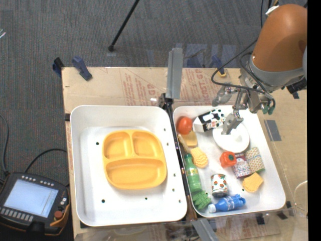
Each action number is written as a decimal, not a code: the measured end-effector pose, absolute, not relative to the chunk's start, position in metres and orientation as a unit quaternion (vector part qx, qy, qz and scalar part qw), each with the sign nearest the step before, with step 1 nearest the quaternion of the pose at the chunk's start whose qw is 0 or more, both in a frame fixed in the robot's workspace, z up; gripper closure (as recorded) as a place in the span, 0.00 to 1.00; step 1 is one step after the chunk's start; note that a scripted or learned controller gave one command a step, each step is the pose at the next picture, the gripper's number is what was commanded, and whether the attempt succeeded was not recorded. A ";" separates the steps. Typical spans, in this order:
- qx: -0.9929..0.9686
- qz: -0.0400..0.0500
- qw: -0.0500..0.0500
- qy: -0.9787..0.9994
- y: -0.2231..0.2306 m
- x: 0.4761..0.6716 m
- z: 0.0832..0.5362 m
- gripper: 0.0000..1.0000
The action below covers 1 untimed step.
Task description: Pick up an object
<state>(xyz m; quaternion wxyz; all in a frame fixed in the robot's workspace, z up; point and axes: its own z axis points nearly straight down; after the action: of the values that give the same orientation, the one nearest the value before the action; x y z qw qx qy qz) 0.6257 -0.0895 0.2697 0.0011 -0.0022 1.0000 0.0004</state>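
Observation:
My gripper point(232, 123) hangs over the back of the right bin point(273, 185), just above the far edge of a white round plate point(233, 140). Directly to its left lies a black-and-white carton point(209, 120), and a red tomato point(184, 125) sits further left. Nothing is visibly held. In front of the plate lie a yellow corn cob point(200, 157), an orange-red toy point(227, 159), a small pink box point(242, 168), a checkered piece point(255, 158), an orange wedge point(252, 183), a small can point(218, 184), a blue bottle point(228, 203) and a green bottle point(192, 173).
The left bin point(83, 185) holds a yellow divided tray point(134, 159). A grey upright post point(174, 77) stands behind the seam between the bins. A control pendant point(32, 200) lies on the floor at the lower left.

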 end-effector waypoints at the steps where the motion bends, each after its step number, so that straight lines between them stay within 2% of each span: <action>1: 0.128 0.001 -0.005 0.992 -0.091 0.539 0.130 0.00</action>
<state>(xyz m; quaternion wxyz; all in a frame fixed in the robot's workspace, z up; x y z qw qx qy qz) 0.5393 -0.0914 0.1301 -0.0048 0.1282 0.9917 0.0006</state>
